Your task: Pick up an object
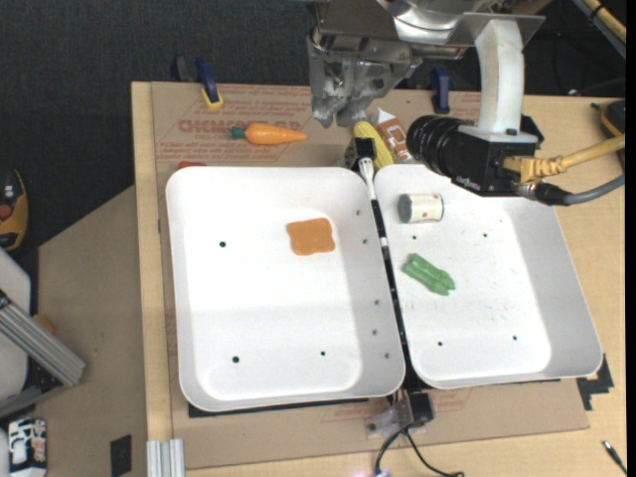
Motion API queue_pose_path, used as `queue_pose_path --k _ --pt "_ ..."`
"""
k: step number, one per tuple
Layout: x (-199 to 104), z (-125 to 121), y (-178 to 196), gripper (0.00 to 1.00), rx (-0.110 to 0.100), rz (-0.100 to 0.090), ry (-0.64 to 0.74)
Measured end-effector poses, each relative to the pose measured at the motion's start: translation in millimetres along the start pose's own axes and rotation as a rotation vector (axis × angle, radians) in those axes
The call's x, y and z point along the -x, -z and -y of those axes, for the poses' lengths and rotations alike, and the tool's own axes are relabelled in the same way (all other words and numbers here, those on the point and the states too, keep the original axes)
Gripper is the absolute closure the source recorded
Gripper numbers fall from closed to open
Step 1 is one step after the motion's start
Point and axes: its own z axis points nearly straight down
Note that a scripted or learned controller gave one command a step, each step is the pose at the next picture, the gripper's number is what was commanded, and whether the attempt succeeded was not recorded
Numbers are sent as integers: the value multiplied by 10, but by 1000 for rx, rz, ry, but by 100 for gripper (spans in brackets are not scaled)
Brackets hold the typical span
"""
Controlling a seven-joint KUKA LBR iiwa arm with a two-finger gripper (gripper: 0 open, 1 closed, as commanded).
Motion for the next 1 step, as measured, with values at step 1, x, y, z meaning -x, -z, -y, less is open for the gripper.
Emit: queue_pose_path --k 1 --pt "1 0 -5 0 -1 1 0"
